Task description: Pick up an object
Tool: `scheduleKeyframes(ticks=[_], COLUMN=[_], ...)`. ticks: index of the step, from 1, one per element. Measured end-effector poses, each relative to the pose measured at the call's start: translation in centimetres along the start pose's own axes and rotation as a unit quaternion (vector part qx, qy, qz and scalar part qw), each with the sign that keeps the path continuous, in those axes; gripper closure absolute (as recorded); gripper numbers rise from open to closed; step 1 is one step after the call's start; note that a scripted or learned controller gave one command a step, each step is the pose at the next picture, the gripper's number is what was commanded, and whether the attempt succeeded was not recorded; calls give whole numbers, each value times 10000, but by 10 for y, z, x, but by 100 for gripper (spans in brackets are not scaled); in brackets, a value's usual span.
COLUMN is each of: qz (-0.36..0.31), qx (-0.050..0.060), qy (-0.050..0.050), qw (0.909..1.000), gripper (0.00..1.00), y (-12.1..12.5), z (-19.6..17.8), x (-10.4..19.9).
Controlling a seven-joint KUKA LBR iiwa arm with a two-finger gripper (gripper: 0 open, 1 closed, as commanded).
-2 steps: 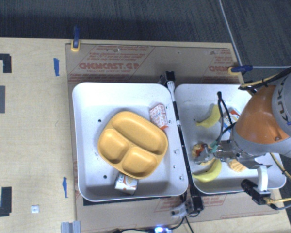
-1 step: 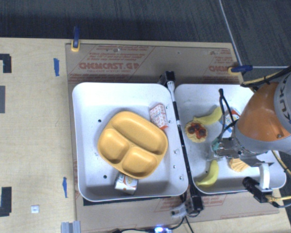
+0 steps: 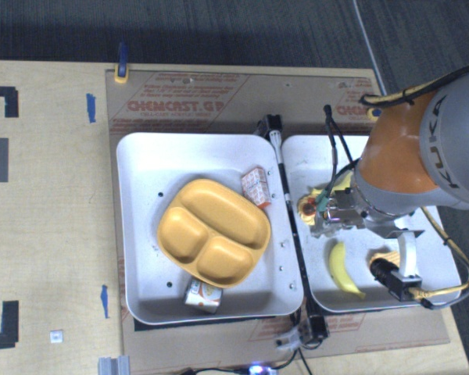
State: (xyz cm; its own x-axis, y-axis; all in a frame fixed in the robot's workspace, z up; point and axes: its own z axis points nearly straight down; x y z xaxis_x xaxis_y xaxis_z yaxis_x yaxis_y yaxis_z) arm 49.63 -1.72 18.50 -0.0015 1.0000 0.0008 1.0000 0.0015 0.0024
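The gripper [image 3: 328,216] (open or closed, I cannot tell) hangs in the right bin [image 3: 297,156] above the banana [image 3: 342,269], near the dividing wall.

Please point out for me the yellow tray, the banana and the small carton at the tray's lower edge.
yellow tray [image 3: 213,230]: camera view, its middle ridge.
banana [image 3: 342,269]: camera view, mid-body.
small carton [image 3: 202,296]: camera view, its printed side.
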Motion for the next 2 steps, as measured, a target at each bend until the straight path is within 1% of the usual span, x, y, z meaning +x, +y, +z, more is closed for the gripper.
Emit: scheduleKeyframes(ticks=[1, 2], qz=[6, 4], qx=[1, 2], qy=[-13, -12], qw=[10000, 10000], gripper=[100, 0], y=[17, 17], z=[13, 13], x=[-82, -82])
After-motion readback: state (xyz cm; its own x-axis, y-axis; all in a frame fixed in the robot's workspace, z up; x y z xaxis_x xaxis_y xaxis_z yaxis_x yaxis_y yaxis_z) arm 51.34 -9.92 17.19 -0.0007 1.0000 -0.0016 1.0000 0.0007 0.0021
